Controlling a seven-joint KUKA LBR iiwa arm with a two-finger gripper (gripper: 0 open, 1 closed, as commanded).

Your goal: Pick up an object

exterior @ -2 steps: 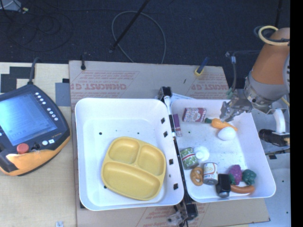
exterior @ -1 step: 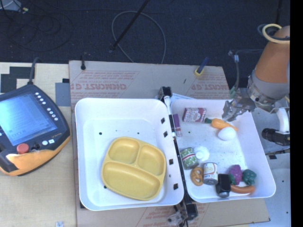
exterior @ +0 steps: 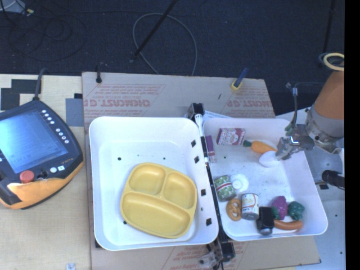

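Claw hovering over right bin, finger state indeterminable, beside white object and carrot. Left bin holding yellow divided plate.

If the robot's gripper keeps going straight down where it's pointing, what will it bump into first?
Probably the small white object lying just under the gripper, next to the toy carrot in the right bin. Height is hard to judge from this angle, so it might narrowly miss it.

left bin: yellow divided tray | right bin: small toys, can | gripper above white egg
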